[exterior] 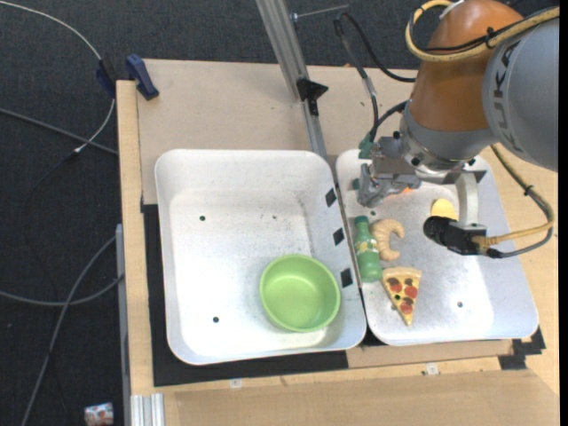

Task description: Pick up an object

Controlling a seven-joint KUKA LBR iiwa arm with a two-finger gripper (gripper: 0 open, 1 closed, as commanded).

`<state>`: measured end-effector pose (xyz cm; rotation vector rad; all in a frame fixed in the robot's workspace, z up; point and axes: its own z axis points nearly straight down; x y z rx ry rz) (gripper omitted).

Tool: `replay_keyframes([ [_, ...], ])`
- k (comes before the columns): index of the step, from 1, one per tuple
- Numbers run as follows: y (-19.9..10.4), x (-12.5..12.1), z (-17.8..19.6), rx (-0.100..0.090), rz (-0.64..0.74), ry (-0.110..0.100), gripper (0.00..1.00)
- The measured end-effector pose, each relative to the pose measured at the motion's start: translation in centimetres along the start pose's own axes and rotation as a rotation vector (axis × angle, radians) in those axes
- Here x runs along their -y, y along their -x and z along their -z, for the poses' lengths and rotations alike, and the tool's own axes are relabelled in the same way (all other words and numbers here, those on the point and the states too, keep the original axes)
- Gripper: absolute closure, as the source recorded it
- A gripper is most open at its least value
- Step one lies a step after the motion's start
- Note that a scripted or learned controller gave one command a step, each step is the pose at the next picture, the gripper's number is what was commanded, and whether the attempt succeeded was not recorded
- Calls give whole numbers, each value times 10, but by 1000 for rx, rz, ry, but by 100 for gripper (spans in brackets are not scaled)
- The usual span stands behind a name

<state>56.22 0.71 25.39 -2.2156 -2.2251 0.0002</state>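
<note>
My gripper (376,187) hangs over the upper left part of the right bin (484,319), just above a tan croissant (388,235). A green bottle (363,248) lies along the bin's left wall, beside the croissant. Nearer the front of the bin lies a pizza slice (403,290). A yellow object (443,209) sits to the right of the gripper, partly hidden by the arm's white bracket. I see nothing held in the gripper.
The left bin (165,177) holds a green bowl (300,293) near its front right corner. A black unit (448,233) with a yellow cable hangs from the arm over the right bin. A slanted metal pole (284,43) rises behind the bins. A blue clamp (140,76) sits at the bench's far left corner.
</note>
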Motion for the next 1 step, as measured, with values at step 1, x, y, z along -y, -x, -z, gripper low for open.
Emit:
replay_keyframes([
  [1, -53, -14, -15, 0, 0, 1, 100],
])
